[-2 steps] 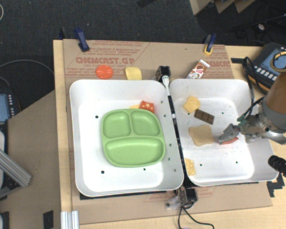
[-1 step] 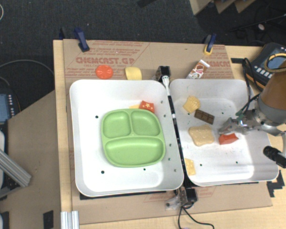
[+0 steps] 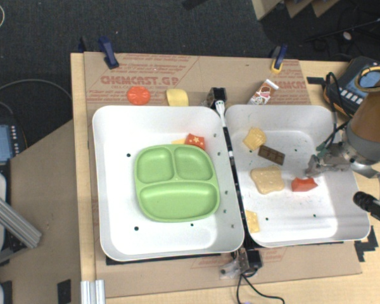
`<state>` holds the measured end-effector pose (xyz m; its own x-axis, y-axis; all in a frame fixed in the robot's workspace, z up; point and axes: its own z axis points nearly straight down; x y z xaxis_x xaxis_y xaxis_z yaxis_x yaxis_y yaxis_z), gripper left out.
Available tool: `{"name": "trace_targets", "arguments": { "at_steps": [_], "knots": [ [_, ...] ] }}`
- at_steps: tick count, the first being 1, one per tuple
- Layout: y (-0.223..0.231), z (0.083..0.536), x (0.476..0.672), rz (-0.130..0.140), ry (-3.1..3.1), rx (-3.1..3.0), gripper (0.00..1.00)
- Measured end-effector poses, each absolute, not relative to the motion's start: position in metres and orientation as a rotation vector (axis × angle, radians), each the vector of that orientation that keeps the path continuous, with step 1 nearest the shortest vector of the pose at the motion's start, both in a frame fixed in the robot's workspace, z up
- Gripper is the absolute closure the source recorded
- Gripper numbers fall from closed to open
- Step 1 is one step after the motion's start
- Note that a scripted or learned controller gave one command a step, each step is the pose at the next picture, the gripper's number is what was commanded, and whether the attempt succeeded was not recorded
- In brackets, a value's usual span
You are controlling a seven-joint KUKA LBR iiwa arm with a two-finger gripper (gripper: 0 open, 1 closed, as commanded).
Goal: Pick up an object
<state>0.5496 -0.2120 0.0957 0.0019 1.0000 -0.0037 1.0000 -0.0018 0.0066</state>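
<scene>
The right bin (image 3: 291, 233) holds a red piece (image 3: 304, 184), a tan bread-like slice (image 3: 267, 180), a brown bar (image 3: 271, 155), a pale yellow chunk (image 3: 254, 138) and a small yellow piece (image 3: 251, 221) by its left wall. My gripper (image 3: 315, 164) reaches in from the right and hangs low over the bin, just above and to the right of the red piece. Nothing shows in its grip. In the left bin (image 3: 114, 233) lies a green divided plate (image 3: 176, 183), with a red item (image 3: 196, 141) at the plate's far edge.
On the board behind the bins lie an orange-red disc (image 3: 138, 95), a yellow block (image 3: 177, 97), a black part (image 3: 217, 95) and a small wrapped packet (image 3: 263, 92). Blue clamps (image 3: 107, 52) hold the board's back edge. The arm's body (image 3: 370, 128) overhangs the right bin's right rim.
</scene>
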Motion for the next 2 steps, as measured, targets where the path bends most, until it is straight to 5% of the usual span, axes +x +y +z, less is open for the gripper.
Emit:
{"name": "trace_targets", "arguments": {
  "at_steps": [1, 2],
  "knots": [
    [-0.1311, 0.1319, 0.5837, 0.008, 2.228, 2.209, 1.00],
    [-0.1365, 0.1295, 0.5811, 0.001, 2.221, 2.220, 0.00]
  ]
}}
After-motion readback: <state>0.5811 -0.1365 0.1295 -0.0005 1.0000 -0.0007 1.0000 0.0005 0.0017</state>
